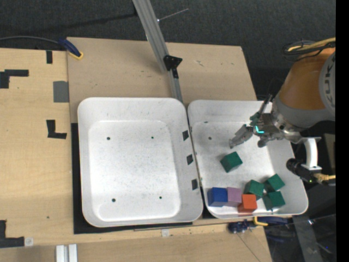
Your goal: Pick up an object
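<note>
My gripper point(251, 140) hangs over the right bin point(218, 116), its two fingers spread apart and nothing between them, so it is open. A green cube point(232, 161) lies alone on the bin floor just below and left of the fingertips, not touching them. Along the bin's near edge sit a blue cube point(218, 195), a purple block point(234, 195) and an orange block point(248, 202). Three more green blocks cluster at the near right: one point(254, 188) by the orange block, one point(275, 182) further right, one point(274, 200) at the corner.
The left bin point(87, 146) stands beside the right one, sharing a raised rim. A grey metal bar point(155, 31) slants down from the top to the gap between the bins. The arm's orange band point(305, 83) is at the right.
</note>
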Controlling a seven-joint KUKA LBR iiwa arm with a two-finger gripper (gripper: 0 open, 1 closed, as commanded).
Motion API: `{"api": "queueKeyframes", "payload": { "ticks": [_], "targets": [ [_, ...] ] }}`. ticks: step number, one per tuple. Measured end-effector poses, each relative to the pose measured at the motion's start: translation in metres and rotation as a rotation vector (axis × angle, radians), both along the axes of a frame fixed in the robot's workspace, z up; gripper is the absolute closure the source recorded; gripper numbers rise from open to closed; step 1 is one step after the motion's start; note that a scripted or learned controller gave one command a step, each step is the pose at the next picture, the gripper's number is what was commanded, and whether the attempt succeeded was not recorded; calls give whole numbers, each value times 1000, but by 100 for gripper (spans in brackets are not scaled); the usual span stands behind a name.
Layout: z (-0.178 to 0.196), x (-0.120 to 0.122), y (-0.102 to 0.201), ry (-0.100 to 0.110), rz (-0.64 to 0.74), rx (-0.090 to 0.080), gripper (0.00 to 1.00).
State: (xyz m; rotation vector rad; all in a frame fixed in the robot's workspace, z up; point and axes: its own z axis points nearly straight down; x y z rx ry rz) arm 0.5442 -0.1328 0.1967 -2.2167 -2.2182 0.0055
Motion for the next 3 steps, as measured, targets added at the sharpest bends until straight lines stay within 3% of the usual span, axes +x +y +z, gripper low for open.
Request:
{"api": "queueKeyframes", "payload": {
  "ticks": [1,3],
  "targets": [
    [3,1,0,-4,2,-1,0],
    [-107,-6,7,-3,0,-2,0]
  ]
}}
